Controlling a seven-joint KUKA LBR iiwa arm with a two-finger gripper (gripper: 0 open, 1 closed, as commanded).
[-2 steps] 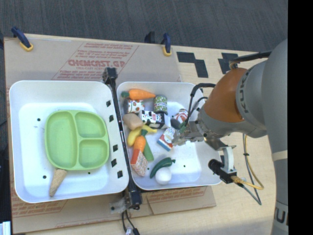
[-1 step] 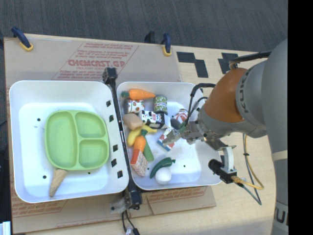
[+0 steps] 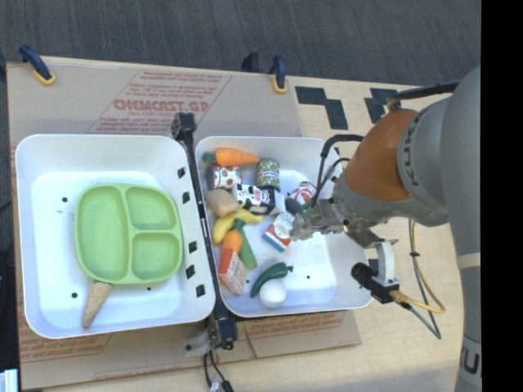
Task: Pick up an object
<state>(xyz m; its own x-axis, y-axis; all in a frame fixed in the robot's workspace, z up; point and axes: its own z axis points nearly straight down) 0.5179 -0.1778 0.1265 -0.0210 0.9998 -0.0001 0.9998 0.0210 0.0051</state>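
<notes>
White bins: left bin [image 3: 33,243] and right bin [image 3: 327,288] sit side by side on the bench.
Left bin: green divided plate [image 3: 128,233] at centre; waffle cone [image 3: 95,302] near the front edge.
Right bin: toy food heaped along the left wall: carrot [image 3: 236,157], banana [image 3: 229,223], white egg [image 3: 273,294], green pepper [image 3: 270,277].
Carton: small red, white and blue carton [image 3: 279,232] mid-bin, right at the gripper.
Gripper [image 3: 299,221]: low over the right bin's centre; finger state cannot be told.

Bench on a dark carpet

A pale wooden bench [image 3: 409,317] stands on dark grey ribbed carpet [image 3: 245,15]. A brown cardboard sheet [image 3: 163,104] with red print covers much of it, held at the far edge by blue clamps [image 3: 37,65]. Black square marks [image 3: 327,104] show on the wood.
</notes>
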